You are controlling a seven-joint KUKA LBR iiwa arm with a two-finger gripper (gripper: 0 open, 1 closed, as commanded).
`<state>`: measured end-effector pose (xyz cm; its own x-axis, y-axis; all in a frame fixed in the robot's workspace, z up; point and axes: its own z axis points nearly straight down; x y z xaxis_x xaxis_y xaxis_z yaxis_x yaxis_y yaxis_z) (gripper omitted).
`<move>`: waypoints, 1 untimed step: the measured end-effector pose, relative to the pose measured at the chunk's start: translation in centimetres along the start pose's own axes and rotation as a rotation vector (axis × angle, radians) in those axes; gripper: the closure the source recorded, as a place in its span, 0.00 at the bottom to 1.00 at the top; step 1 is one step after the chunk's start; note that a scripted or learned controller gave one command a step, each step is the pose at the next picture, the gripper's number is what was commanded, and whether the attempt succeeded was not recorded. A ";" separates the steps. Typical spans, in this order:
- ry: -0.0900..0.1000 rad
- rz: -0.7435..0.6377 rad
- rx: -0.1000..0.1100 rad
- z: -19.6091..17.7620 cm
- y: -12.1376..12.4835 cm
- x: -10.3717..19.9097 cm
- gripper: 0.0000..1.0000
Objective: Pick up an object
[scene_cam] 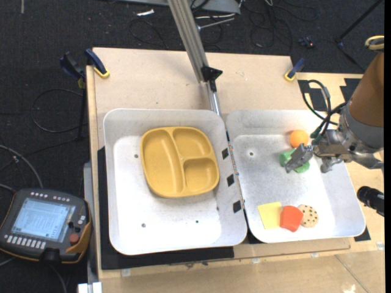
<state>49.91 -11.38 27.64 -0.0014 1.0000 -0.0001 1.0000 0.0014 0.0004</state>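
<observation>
In the right bin (342, 188), my gripper (313, 159) hangs low at the end of the grey arm, which comes in from the right. Its two grey fingers (300, 157) stand apart, so it is open with nothing between them. A small green object (291, 162) lies right under and beside the left finger, partly hidden by it. An orange ball (299, 138) sits just behind the green object. Near the bin's front lie a yellow block (269, 215), a red object (291, 218) and a brown cookie (309, 215), close together.
The left bin (122, 224) holds a yellow divided plate (180, 161). A slanted metal pole (190, 35) rises from between the bins at the back. A teach pendant (43, 224) lies off the bench at the lower left. Cables run behind the arm.
</observation>
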 end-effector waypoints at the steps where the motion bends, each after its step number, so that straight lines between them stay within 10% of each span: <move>1: 0.000 0.001 0.000 0.0 0.0 0.0 0.00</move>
<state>49.91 -11.38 27.64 -0.0008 1.0000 -0.0002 1.0000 0.0008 0.0006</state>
